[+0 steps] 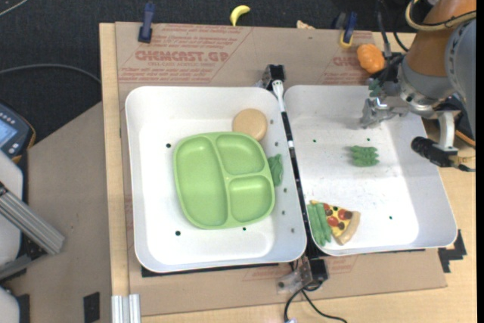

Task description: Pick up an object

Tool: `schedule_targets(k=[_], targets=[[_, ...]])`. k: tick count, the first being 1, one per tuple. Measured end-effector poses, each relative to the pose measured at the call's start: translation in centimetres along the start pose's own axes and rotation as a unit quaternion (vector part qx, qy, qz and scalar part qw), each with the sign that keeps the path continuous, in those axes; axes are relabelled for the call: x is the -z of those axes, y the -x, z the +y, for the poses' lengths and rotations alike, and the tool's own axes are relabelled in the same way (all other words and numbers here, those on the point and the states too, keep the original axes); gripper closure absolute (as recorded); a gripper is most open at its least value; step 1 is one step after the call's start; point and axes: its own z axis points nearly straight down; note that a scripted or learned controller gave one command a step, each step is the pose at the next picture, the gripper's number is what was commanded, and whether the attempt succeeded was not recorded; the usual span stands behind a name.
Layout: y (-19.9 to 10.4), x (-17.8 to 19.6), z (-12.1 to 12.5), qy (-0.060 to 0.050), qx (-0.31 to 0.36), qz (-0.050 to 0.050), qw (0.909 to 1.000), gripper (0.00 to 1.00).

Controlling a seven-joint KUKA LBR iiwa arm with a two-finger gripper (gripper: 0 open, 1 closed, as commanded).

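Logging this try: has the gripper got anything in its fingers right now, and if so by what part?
Nothing held. The gripper hangs over the right bin near its far edge, nothing between its fingers; the green toy lies apart, nearer the camera.

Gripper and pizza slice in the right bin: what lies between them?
In the camera view, a small green toy lies on the bin floor between the gripper and the pizza slice; the rest is bare white floor.

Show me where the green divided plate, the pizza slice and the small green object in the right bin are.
green divided plate [206, 185]: camera view, floor of its large left compartment.
pizza slice [342, 220]: camera view, middle of the topping side.
small green object [364, 155]: camera view, its centre, lying apart on the right bin's floor.
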Motion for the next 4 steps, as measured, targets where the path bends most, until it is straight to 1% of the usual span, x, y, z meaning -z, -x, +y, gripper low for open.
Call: schedule_targets(k=[1,2,3,4], targets=[[4.0,0.6,-2.0,-0.003,0.001,0.002,1.0000,1.00],[-3.7,1.2,-1.1,-0.003,0.006,0.006,1.0000,1.00],[4.2,4.5,1.9,0.001,0.001,0.000,1.0000,1.00],[3.7,1.6,-2.5,-0.006,0.002,0.004,1.0000,1.00]])
